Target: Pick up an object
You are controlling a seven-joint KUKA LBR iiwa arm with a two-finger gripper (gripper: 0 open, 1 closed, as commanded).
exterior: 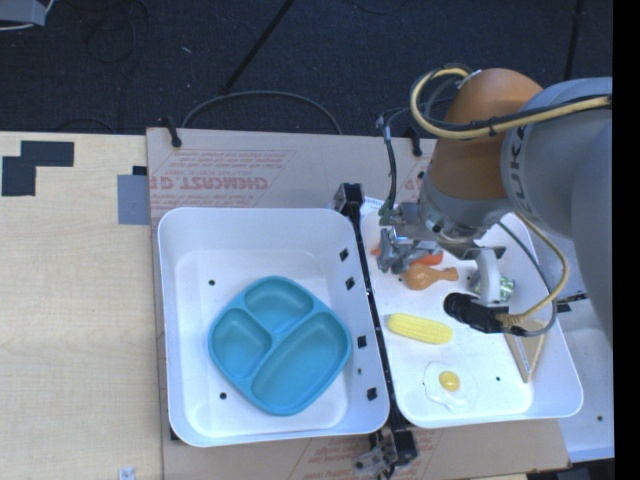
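Grey arm with orange band reached in from right, over right shallow white bin. Left white bin held blue three-compartment plastic plate. Tool hung low at right bin's upper-left corner; cannot tell how it stood. Yellow plastic corn cob lay below tool, toward camera, apart from it, long axis running left-right. Orange toy piece lay just beside tool, nearest candidate. Small fried-egg toy sat farther down.

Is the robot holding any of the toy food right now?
Cannot be told: the gripper sits low over the orange toy, but no grasp is visible.
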